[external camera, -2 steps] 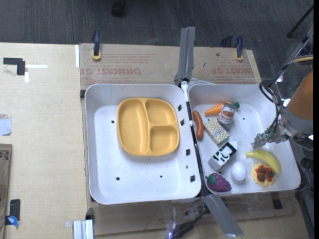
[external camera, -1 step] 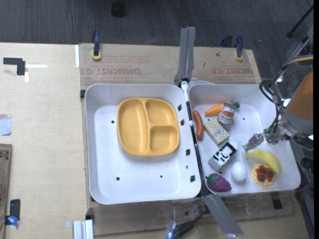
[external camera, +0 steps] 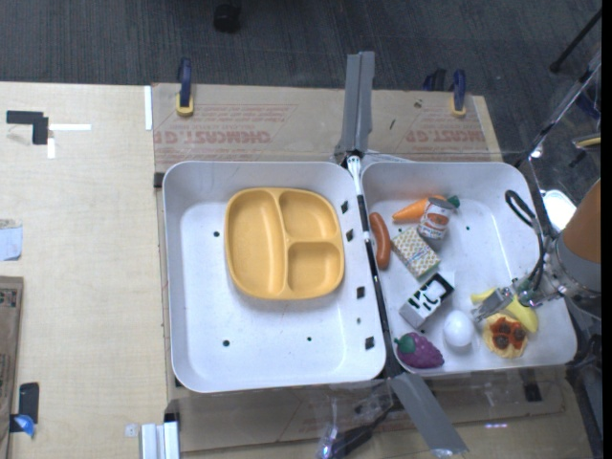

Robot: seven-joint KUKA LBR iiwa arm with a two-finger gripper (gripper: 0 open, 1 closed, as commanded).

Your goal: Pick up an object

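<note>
Camera view: end effector [external camera: 504,299] low in right white bin [external camera: 497,199], at small yellow plastic banana [external camera: 521,314].
Grip state unclear, cannot tell. Banana looks light, stiff, slick, curved; pinch across its middle.

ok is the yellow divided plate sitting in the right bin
No, the yellow divided plate lies in the left bin; the right bin holds the small food items.

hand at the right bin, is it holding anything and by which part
Cannot be told. The hand sits low over the banana beside the pizza slice, but nothing clearly shows between its fingers.
</note>
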